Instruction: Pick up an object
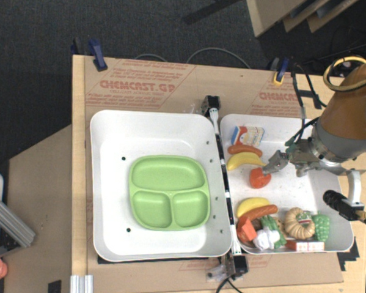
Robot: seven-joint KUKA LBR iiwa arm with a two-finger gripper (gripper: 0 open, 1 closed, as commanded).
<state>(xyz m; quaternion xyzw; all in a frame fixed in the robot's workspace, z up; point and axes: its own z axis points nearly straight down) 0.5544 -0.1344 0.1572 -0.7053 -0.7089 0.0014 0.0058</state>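
- Tabletop (174, 81): brown board printed with red lettering, fills mid frame.
- Left bin (107, 188): white, centre-left, holds the green divided plate (168, 192), three compartments.
- Right bin (327, 199): white, right of frame, touching the left bin's edge.
- Arm (350, 115): orange band at right edge, reaches down-left into the right bin.
- Gripper (271, 167): jaws state cannot tell; tip just above and touching the red tomato-like object (259, 178), mid-left of right bin.
- Banana (243, 161): just upper left of the red object, under a hot dog (244, 150).
- Toy food pile (283, 226): along the bin's lower edge.
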